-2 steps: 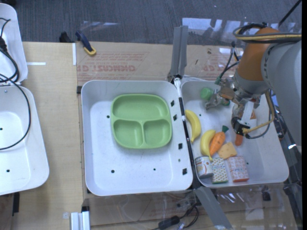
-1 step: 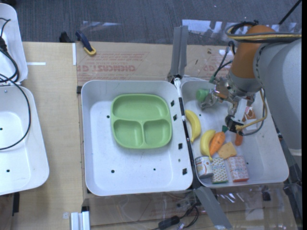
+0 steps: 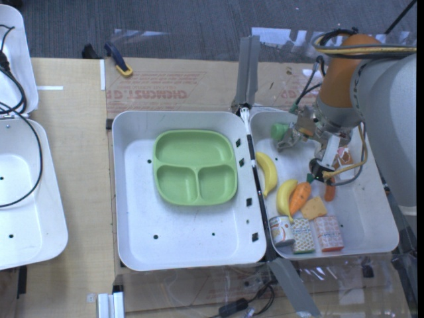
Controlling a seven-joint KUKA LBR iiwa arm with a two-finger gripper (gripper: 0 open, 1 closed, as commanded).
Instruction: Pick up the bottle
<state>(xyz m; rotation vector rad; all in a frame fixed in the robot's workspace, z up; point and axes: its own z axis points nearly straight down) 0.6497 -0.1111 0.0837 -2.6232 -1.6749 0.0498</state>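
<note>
Down with the gripper (image 3: 296,133) in the right bin's (image 3: 363,207) far corner, just beside the green bottle (image 3: 281,132).
Can't tell how wide open, or whether gripping anything. Could easily shove the bottle against the wall and close on air. Counting: one bottle, two bananas (image 3: 266,169), one carrot (image 3: 300,196), one can (image 3: 281,230), two boxes (image 3: 328,234), one plate (image 3: 195,166).

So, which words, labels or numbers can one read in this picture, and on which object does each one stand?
No text can be quoted with certainty.
Cardboard sheet behind the bins: red print, upside down and blurred, not readable.
Small can in the right bin: label too small to read.
Greenish carton and pink carton beside the can: printing too small to read.
Green plate: no text.
</note>
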